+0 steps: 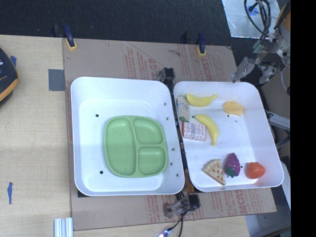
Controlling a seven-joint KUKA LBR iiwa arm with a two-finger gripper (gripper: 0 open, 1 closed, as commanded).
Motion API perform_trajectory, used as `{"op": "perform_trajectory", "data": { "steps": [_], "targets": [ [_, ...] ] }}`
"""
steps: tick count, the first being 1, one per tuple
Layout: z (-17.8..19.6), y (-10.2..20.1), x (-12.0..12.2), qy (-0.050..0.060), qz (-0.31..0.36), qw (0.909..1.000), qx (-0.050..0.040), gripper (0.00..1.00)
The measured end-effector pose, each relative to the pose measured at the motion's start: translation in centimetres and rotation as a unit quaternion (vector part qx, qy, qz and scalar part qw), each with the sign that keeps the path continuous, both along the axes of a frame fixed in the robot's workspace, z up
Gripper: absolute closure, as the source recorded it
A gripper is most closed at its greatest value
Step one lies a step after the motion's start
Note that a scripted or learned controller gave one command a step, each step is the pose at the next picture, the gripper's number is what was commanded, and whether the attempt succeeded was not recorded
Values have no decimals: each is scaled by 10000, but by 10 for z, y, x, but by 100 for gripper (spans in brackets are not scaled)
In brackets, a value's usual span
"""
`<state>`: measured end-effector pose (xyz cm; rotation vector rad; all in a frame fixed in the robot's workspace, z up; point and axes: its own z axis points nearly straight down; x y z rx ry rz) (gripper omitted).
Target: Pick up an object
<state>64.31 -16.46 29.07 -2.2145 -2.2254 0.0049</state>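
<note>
green divided plate (134, 145) sits centre-left; right bin (256, 127) holds two bananas (207, 126), a pastry (233, 108), a tomato (255, 170). my jaws (257, 63) hover upper right, grasp unreadable, nothing visibly held. clustered pieces could deflect me off target.

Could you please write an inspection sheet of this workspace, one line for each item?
Surface: wooden bench under brown cardboard, bearing two white bins.
Job's things: right bin holds two bananas, yellow lump, packet, waffle wedge, purple grapes, orange fruit.
Clutter: left bin holds green divided plate.
Grippers: gripper beyond the right bin's far right corner, holding nothing.
Cables: black loop at upper right.
Surroundings: blue clamps on the cardboard's far edge.
</note>
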Motion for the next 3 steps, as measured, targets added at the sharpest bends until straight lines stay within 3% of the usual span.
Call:
{"op": "perform_trajectory", "data": {
  "steps": [1, 2, 3],
  "targets": [
    [-127, 43, -47, 12, -3, 10000, 0, 0],
    [-195, 53, -53, -37, -11, 10000, -6, 0],
    [-184, 52, -52, -45, 2, 10000, -9, 100]
  ]
}}
